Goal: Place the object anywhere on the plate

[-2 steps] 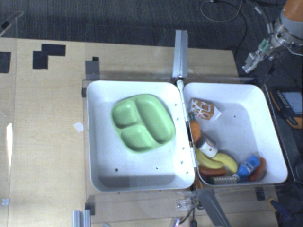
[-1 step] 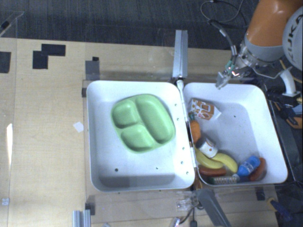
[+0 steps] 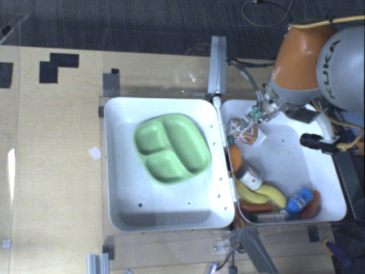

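Plate (image 3: 171,148), green and sectioned, sits in left bin (image 3: 122,204). Gripper (image 3: 256,114) over right bin (image 3: 333,207), apparently touching a small packet (image 3: 244,132); grasp state unclear.

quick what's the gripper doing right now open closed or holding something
Gripper: low in the right bin, at a red and white packet; open or closed cannot be told, and no hold is visible.

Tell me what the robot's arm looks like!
The arm is big and rounded, grey with a wide orange band. White letters spelling KUKA run down its grey side. Thin cables trail near the small metal gripper at its tip.
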`<act>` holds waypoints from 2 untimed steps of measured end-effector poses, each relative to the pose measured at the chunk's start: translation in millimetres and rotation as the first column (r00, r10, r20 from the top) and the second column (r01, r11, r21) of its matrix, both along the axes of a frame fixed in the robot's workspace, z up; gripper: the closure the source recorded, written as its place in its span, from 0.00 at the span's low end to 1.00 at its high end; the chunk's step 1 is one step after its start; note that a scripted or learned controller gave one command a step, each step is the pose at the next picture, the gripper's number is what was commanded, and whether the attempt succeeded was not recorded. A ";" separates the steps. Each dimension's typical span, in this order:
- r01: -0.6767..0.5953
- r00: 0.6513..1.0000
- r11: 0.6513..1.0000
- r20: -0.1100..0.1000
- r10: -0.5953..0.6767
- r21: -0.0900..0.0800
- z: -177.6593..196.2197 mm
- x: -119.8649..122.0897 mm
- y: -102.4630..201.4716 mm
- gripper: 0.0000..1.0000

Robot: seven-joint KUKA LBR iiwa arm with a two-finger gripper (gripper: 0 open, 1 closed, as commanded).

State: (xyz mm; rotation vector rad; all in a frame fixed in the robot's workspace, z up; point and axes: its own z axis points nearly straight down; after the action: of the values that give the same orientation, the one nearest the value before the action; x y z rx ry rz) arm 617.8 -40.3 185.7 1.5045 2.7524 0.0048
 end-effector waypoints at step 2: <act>-0.520 0.854 0.854 0.000 0.520 -0.004 0.4 -58.5 -21.5 1.00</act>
State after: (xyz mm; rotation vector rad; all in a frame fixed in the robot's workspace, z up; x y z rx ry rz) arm 559.3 -61.8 186.1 0.7048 3.0550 0.0023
